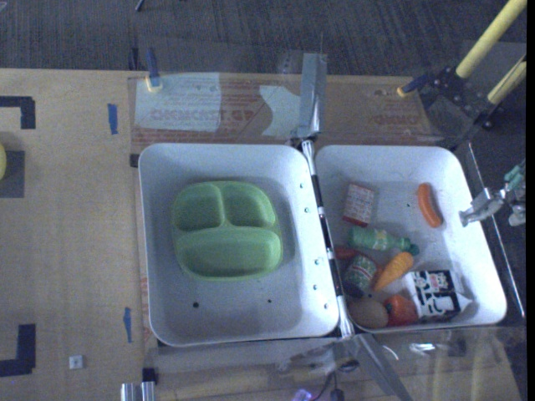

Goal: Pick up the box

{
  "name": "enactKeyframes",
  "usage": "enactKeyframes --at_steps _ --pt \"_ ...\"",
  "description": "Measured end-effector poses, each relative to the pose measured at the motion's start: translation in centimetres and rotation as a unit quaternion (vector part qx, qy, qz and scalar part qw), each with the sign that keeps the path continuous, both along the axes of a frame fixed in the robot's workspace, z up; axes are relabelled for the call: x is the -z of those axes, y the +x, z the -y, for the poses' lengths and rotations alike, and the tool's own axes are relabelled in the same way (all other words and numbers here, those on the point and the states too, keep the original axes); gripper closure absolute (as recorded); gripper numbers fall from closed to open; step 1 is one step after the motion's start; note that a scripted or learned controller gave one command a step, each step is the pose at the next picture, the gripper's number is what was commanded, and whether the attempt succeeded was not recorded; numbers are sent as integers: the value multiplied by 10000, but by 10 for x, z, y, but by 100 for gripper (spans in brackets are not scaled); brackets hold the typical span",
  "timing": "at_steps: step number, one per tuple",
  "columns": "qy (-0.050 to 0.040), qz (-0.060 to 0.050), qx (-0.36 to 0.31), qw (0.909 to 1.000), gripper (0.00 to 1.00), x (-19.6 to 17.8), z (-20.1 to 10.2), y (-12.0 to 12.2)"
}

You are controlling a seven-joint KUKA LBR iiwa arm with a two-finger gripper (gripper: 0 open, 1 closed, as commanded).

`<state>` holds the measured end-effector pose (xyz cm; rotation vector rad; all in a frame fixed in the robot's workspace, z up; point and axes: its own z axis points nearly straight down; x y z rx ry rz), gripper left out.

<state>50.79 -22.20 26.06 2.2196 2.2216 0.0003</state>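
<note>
Two white bins sit side by side on the desk (67, 249), and nothing suggests the pick has begun. Starting at the bottom of the frame, the right bin (478, 303) holds a crowd along its lower edge: a black-and-white printed carton (435, 294) in the lower right corner, a red-orange piece (401, 308) touching its left side, and a tan egg-shaped item (369, 312) just beside that. A little higher lie an orange toy carrot (394, 271), tilted, a small green can (360, 271) to its left, and a green bottle (380, 241) on its side. Higher still, apart from the clutter, the small red-and-white box (359, 204) lies flat on the bin floor near the dividing wall, untouched, with an orange sausage-like toy (430, 204) well off to its right. The left bin (155, 307) carries a green divided plate (226, 229). At the right edge of the frame, level with the box but outside the bin rim, hangs the claw (491, 206); whether it is spread or closed I cannot tell, and it has hold of nothing visible. By my reading, the whole job remains: travel inward over the bin, descend on the box, grip, lift.
</note>
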Motion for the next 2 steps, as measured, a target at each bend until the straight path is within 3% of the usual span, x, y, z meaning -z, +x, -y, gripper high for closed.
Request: enactKeyframes --at_steps 1,2 --pt "3 2 -1534 9882 0 150 -15 55" --pt "4 6 -1886 9821 0 174 -13 143"
